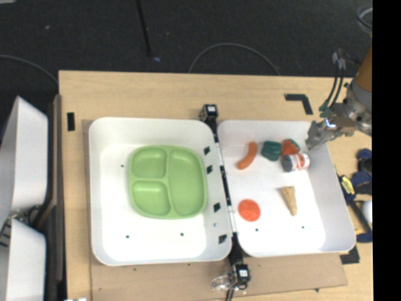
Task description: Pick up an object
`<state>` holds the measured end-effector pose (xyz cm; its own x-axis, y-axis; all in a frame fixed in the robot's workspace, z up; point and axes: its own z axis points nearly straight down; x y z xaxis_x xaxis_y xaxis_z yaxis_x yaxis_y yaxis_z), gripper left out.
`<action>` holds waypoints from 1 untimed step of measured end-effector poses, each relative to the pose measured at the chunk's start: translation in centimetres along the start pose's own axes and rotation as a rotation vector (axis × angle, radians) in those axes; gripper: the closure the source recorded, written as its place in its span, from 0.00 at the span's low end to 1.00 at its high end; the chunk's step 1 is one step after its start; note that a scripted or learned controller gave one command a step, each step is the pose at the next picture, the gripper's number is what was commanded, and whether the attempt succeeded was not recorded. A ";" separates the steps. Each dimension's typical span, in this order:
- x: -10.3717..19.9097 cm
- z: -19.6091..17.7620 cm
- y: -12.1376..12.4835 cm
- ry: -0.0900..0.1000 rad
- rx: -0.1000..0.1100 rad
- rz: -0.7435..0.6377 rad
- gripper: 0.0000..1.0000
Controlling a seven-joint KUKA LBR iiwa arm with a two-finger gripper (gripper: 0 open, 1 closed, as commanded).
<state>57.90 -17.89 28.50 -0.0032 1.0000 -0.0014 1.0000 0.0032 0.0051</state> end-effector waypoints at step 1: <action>6.0 0.5 -0.2 0.001 0.003 -0.003 1.00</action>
